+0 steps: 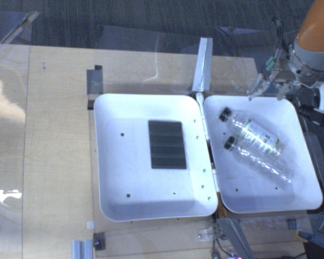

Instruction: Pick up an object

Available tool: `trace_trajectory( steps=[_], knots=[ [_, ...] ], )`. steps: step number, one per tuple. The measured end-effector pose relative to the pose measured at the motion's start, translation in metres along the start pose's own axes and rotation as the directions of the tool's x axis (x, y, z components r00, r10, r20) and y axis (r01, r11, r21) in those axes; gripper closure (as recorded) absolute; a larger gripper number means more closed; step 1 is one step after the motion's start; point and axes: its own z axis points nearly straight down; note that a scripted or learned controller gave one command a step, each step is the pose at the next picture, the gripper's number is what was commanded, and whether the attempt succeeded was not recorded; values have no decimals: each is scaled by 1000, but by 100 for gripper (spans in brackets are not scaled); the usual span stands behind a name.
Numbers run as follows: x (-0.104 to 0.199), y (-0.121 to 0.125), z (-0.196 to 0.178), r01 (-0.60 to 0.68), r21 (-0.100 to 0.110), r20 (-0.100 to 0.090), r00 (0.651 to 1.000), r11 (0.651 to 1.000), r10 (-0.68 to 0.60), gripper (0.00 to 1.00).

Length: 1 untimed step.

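A pale wooden bench [54, 144] is lying under clear, glaring panels [11, 90], with dark grey carpet [124, 4] stretching beyond its far edge.

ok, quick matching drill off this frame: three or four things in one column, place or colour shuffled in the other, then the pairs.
Things:
1. dark ridged pad
2. clear bottles
3. gripper
4. orange band

Places or colours:
A. lying in the right bin
B. above the right bin's far rim
C. middle of the left bin
D. on the arm, top right corner

Pairs: 1-C, 2-A, 3-B, 4-D
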Motion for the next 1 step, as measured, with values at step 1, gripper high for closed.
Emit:
trace_trajectory(
  steps=[1],
  knots=[
    [0, 6, 135, 163, -9, 3, 987, 987, -163, 0]
  ],
)
